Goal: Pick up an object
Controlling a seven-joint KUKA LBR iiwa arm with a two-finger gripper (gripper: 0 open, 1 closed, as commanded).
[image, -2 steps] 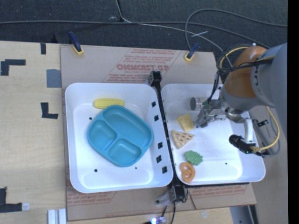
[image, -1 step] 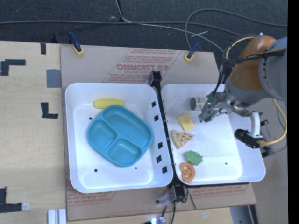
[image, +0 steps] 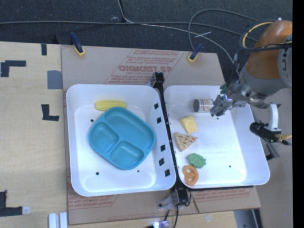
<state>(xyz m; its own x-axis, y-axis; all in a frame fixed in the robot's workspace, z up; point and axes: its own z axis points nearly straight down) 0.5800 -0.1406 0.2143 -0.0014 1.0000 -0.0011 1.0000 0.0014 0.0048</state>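
**A robotics lab bench**

You are looking at a lab test rig: two white bins (image: pixel 76 141) sit on cardboard (image: pixel 142 68) clamped (image: pixel 77 45) to the counter (image: pixel 28 141), with tape marks (image: pixel 47 112), loose cables (image: pixel 142 25), toy food (image: pixel 188 125) and a grey-and-orange arm (image: pixel 270 56).

Dark carpet floor (image: pixel 57 8), pale wooden bench (image: pixel 28 141), brown cardboard sheet (image: pixel 137 65) beneath.

small can (image: pixel 204 105) lies on its side, right bin's far end.
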